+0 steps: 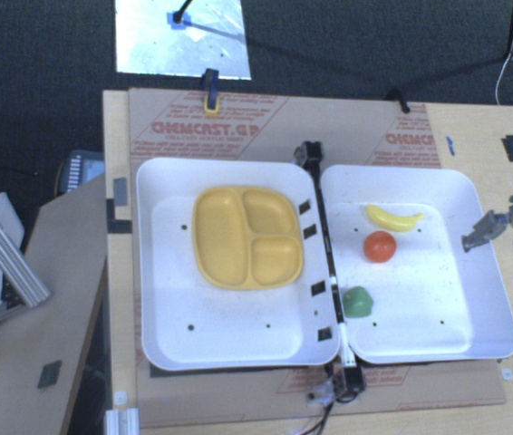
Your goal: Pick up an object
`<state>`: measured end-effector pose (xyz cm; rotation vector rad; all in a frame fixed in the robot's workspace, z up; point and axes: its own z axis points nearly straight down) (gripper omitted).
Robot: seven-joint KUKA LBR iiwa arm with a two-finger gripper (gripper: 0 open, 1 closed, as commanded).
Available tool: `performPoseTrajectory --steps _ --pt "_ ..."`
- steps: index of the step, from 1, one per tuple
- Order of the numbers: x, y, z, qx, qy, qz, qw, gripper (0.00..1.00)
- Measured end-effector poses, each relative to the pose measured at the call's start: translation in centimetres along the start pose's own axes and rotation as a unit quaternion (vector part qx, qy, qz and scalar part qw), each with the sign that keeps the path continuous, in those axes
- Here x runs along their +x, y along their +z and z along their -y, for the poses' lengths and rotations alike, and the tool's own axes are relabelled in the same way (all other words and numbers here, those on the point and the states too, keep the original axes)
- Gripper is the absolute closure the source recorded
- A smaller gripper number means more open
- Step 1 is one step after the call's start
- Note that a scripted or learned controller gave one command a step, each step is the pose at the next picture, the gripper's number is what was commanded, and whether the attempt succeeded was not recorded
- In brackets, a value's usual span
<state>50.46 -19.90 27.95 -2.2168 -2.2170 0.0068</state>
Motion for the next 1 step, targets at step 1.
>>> performPoseTrajectory --steps 1 --pt "0.06 -0.50 -0.20 -0.005 -0.002 0.001 1.0000 0.00"
